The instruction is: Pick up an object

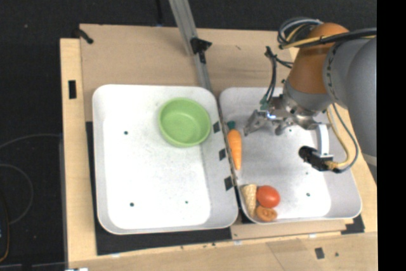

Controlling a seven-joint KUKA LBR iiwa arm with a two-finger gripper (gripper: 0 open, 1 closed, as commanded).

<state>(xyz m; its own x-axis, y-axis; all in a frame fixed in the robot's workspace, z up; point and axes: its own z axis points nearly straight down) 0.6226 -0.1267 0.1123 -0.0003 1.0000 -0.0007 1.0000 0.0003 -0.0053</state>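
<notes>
On the left we see the left white bin, and in its upper right part a green bowl sits upright, well apart from the arm. Moving right, a carrot lies lengthwise along the left wall of the right white bin, its green stub pointing toward the far side. Nearer to us, in that bin's near left corner, we find a red tomato touching a pale bread-like piece on its left and a small brown-orange item just beneath it. Further right, the gripper hangs over the far part of the right bin, its fingers splayed apart with nothing between them. The carrot lies just to the left of the gripper and a little nearer to us; the tomato cluster is well apart from it, toward the near edge.
</notes>
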